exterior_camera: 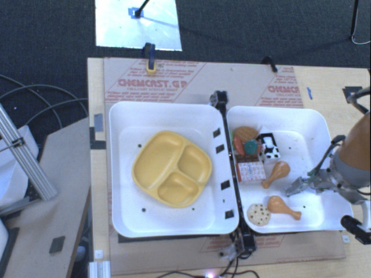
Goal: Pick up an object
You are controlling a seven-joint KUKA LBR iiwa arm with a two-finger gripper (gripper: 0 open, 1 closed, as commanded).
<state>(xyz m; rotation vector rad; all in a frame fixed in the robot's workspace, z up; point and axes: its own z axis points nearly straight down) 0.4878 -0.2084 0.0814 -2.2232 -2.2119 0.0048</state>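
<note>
Two shallow white bins sit side by side on the bench. The left bin [122, 126] holds a yellow divided tray [172, 168], tilted a little, with three compartments, lying near the bin's middle.

The right bin [313, 120] holds the small objects, all gathered toward its left wall. Taking the toy drumstick [276, 173] in the bin's middle as the landmark: a red-and-white patterned box [251, 171] lies just to its left, touching or nearly touching its thick end. Above and left of the drumstick stands a small black-and-white cube-like toy [269, 146], and left of that a brown rounded piece [246, 134] with a small teal object [250, 147] just below it. Below the drumstick lies a second drumstick [283, 207], its thin end pointing right, and just left of that one a round speckled cookie [258, 214].

The arm enters from the right edge, and its gripper [301, 185] sits low over the right bin, right of the landmark drumstick and a little lower, near it but apart from it. The metal fingers [294, 187] point left toward the toys. Nothing is visibly between them, and whether they stand spread or closed cannot be made out from this angle.
</note>
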